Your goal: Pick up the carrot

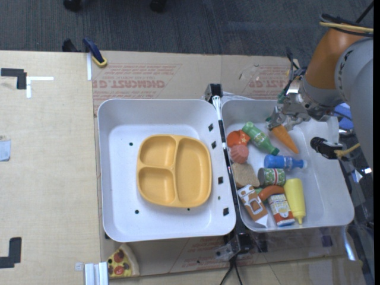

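The carrot is an orange cone lying at a slant in the back of the right bin, thick end up toward the arm. My gripper hangs directly over that thick end, touching or almost touching it. The grey wrist and its orange band rise behind it to the upper right. From this angle the wrist hides how the gripper meets the carrot.
Crowding the carrot's left and front are a green bottle, a red tomato, a blue bottle, a green can, a yellow mustard bottle and a red can. The left bin holds a yellow divided plate.
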Robot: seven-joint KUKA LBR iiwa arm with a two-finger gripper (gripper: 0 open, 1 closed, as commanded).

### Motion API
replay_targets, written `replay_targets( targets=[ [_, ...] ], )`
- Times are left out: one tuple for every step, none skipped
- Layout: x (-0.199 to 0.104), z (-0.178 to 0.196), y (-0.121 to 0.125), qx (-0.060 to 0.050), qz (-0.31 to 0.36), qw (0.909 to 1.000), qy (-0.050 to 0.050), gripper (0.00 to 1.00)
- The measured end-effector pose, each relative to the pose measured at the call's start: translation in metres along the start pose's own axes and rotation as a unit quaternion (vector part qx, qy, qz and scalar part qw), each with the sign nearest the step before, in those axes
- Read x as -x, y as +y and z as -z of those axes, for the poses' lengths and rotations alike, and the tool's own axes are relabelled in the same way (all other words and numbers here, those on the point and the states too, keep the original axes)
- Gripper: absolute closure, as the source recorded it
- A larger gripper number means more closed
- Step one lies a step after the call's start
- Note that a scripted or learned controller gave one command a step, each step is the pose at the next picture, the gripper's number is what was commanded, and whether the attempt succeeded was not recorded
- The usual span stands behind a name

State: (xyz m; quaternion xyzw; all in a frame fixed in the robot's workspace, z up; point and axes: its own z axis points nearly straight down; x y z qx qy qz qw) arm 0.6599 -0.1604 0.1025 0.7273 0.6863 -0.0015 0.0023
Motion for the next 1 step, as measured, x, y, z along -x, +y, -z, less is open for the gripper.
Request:
replay_targets(
  targets=[
    [-0.0164, 0.0726, -0.0017, -0.001, -0.140, 0.9901, 0.001, 1.00]
  ],
)
